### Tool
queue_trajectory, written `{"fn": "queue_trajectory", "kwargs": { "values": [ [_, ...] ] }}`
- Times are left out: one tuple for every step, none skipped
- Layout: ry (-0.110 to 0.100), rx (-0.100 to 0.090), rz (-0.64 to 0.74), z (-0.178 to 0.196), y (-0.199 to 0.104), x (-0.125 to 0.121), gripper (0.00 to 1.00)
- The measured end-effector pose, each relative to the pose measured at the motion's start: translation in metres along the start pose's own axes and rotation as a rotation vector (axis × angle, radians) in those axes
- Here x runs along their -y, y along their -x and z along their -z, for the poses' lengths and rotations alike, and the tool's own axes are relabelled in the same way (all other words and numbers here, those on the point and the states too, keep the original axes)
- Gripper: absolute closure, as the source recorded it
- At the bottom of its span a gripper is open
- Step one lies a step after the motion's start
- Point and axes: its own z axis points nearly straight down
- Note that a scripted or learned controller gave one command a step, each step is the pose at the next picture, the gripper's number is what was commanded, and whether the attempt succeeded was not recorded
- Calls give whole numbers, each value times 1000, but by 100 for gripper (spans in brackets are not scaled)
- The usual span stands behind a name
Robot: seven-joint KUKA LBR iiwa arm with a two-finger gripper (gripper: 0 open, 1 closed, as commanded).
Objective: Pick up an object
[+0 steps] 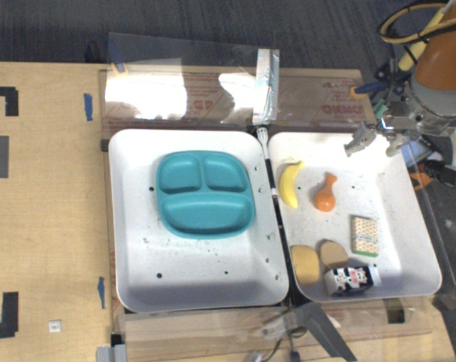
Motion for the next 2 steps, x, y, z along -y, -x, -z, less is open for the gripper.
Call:
{"fn": "queue_trajectory", "kwargs": {
  "values": [
    [7, 1, -34, -118, -48, 8, 0],
    [11, 2, -34, -107, -48, 7, 100]
  ]
}}
